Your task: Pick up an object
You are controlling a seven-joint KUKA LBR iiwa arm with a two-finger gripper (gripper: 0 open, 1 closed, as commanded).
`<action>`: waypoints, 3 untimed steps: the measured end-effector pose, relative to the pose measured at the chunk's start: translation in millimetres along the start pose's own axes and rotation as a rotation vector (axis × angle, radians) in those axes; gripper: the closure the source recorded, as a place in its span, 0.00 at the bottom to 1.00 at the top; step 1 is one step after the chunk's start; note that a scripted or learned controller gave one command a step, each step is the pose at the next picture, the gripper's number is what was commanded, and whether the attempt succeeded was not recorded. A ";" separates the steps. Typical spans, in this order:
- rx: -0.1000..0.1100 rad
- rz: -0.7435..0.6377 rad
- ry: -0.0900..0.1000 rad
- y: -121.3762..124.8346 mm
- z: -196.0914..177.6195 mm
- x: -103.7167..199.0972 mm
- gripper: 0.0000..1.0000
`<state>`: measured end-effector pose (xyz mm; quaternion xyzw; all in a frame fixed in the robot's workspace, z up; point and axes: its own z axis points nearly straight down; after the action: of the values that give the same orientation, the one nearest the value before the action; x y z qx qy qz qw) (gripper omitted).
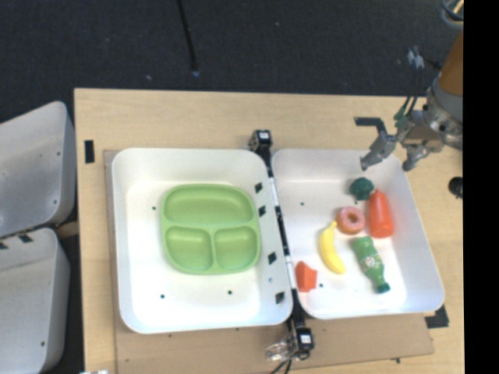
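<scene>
My claw [392, 153] hangs wide and empty over the right bin's [425, 294] far edge, with the dark green piece [361, 187] just nearer and slightly left.

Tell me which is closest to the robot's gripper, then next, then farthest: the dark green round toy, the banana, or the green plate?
From the gripper:
1. Dark green round toy, just below it in the right bin.
2. Banana, lower down in the same bin.
3. Green plate, far off in the left bin.
</scene>
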<state>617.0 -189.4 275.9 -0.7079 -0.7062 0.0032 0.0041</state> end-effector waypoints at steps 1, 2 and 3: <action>-0.012 -0.002 -0.002 1.9 -7.1 0.4 0.00; -0.008 -0.002 -0.003 8.0 53.7 -2.3 0.00; -0.008 -0.002 -0.003 2.0 114.1 -4.3 0.00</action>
<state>617.8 -193.5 161.8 -0.7073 -0.7069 0.0016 0.0003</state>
